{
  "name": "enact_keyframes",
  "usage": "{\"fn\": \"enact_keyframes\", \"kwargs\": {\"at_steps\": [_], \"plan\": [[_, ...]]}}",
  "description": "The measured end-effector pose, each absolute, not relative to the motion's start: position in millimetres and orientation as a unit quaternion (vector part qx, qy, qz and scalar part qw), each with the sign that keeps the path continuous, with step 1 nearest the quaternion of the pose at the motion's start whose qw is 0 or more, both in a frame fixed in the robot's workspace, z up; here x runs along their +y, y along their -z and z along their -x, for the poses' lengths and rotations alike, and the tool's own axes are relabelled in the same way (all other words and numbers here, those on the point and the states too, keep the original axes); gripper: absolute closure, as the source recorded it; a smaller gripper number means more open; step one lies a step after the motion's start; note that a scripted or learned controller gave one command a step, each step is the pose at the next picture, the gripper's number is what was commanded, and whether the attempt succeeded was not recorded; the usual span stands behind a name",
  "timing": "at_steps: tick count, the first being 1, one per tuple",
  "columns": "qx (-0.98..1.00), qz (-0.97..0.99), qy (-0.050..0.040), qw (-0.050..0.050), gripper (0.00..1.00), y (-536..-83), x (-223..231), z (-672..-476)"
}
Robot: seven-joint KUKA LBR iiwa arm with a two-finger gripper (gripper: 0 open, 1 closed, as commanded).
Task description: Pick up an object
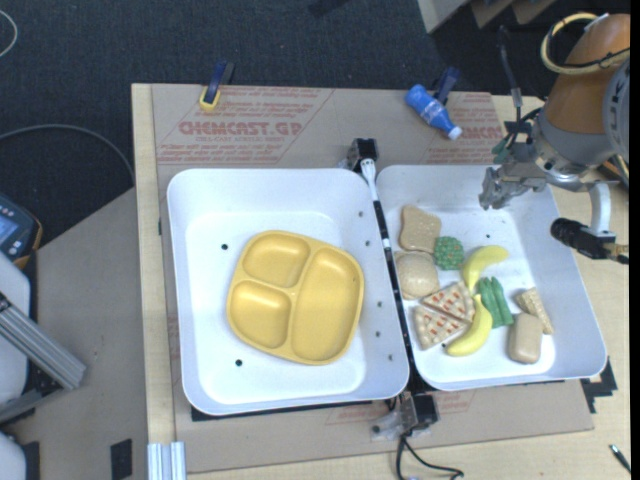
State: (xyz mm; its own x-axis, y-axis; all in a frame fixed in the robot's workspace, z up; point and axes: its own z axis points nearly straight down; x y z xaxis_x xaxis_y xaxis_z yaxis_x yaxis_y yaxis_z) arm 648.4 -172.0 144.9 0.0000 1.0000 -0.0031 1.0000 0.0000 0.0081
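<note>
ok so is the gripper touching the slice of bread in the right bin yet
Apart. The camera view shows the gripper over the right bin's upper corner, with bare white bin floor between it and the bread slice, which lies near the bin's left wall.

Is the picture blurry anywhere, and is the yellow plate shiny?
In the camera view the yellow plate is sharp with soft shine on its ridges; the toy food looks clear; the gripper and the arm's orange band look slightly smeared.

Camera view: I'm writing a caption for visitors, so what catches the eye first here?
The yellow sectioned tray lying alone in the left bin. Next, the cluster of toy food in the right bin, with two bananas, and the gripper hovering over that bin's far edge.
</note>
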Motion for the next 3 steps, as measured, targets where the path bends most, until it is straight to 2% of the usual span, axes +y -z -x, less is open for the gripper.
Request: {"fn": "enact_keyframes", "kwargs": {"at_steps": [1, 2, 3], "plan": [[0.707, -0.707, -0.0019, 0.004, 1.00, -201.1, -174.0, -640.1], [0.707, -0.707, -0.0014, 0.003, 1.00, -227.5, -174.5, -641.3], [0.709, -0.705, -0.0002, -0.002, 1.00, -228.6, -123.4, -612.9]]}}
